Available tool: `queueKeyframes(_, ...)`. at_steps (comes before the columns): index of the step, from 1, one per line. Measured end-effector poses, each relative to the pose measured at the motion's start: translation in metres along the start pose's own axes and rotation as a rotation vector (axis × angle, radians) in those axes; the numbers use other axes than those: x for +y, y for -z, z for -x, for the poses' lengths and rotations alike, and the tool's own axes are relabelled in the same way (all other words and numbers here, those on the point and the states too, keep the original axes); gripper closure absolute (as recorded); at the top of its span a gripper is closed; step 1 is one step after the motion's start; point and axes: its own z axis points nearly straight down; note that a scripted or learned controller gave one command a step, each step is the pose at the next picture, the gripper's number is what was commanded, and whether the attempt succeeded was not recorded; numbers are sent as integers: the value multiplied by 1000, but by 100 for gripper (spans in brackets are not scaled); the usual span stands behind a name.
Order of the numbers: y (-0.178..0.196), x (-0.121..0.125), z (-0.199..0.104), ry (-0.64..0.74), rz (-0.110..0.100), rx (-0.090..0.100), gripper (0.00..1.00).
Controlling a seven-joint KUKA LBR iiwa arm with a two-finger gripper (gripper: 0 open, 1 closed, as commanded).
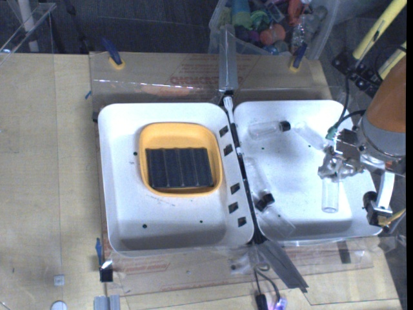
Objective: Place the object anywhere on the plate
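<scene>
While my fingers (335, 168) seem clamped on the clear tube (330, 195) over the right bin (303, 221), it hangs loosely; it could slip before reaching the yellow plate (179, 136).

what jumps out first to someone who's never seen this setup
The yellow plate in the left bin stands out most, with a dark ribbed slab lying on it. Over the right bin the arm's hand hangs with a clear tube just below it. Behind the bins, a clear box of colourful toys also draws the eye.
</scene>
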Motion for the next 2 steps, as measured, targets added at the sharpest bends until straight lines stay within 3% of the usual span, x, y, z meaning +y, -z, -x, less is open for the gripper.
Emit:
queueKeyframes(1, 0, 0, 0, 0, 0, 0, 0)
queueKeyframes(2, 4, 35, 33, 209, 6, 0, 0)
